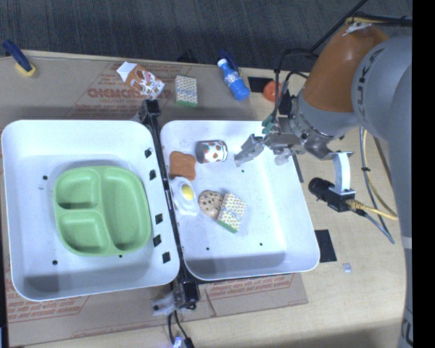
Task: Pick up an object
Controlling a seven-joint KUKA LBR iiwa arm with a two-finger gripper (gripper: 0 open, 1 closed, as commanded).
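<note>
The right bin (275,230) holds several small items: a brown bread piece (181,165), a white spotted cup on its side (212,151), a fried egg toy (184,192), a cookie (209,203) and a patterned box (232,212). My gripper (264,151) hangs over the bin's back right part, just right of the spotted cup. It is open, and nothing sits between its fingers (246,151). The arm's orange band (341,64) is above and to the right of it.
A green divided plate (101,210) lies in the left bin (22,194). Behind the bins on the cardboard are a blue bottle (234,80), a small patterned carton (185,90), a snack packet (140,80) and an orange ball (270,89). Cables run at the right.
</note>
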